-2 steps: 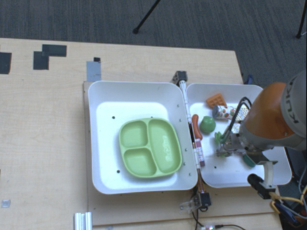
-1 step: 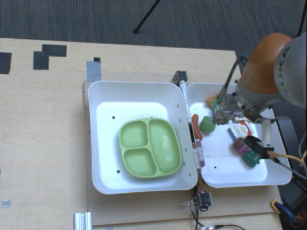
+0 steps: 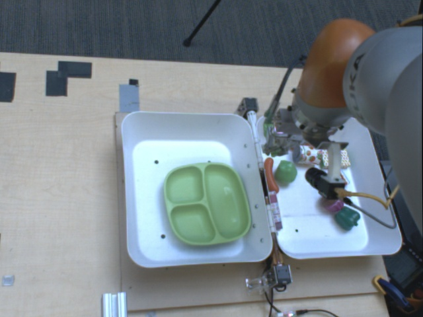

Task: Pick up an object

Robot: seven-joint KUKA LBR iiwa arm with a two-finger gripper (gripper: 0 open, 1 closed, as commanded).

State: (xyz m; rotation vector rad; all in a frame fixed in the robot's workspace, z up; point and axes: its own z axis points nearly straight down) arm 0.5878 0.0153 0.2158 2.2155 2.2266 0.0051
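Observation:
My gripper [image 3: 277, 141] hangs low over the back left corner of the right bin [image 3: 310, 233], under the grey wrist and its orange band. Just in front of it lies a round green fruit [image 3: 286, 172]. A thin orange-red vegetable [image 3: 269, 175] rests along the bin's left wall beside that fruit. A small patterned item [image 3: 310, 155] sits right of the gripper, partly hidden by the wrist. Near the front right lie a dark green pepper [image 3: 348, 218] and a small purple piece [image 3: 334, 205] touching it.
The left bin [image 3: 142, 177] holds a light green divided plate [image 3: 207, 203]. The ridge where the two bins meet [image 3: 264, 197] runs close to the gripper's left side. The arm covers the back right of the right bin.

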